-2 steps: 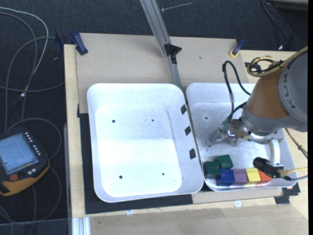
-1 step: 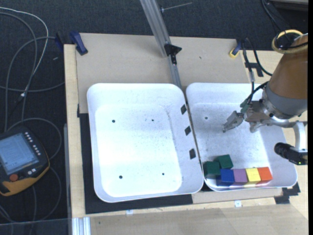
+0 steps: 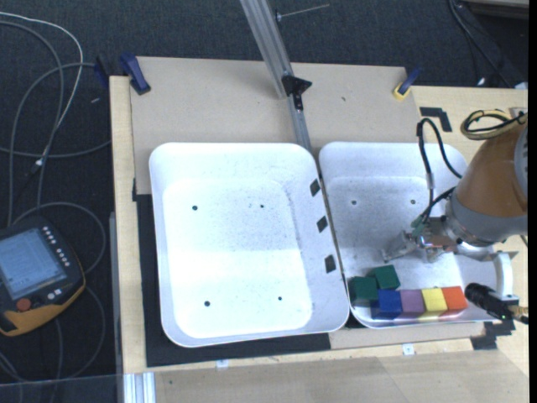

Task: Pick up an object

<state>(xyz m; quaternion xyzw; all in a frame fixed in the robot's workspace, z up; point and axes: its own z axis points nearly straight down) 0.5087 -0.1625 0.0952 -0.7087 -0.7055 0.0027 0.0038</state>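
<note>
The gripper (image 3: 401, 248) is hovering in the right bin (image 3: 369, 175), just above the green blocks (image 3: 375, 282); I cannot tell its state.

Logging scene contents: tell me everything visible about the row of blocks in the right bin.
The row of blocks sits along the near edge of the right bin, against its rim. They are small cubes with matte, solid colours: two dark green, then blue, purple, yellow and orange, running left to right. One green cube sits slightly behind the row. They sit close together, apparently touching. The hand hovers just behind them, not holding any.
</note>
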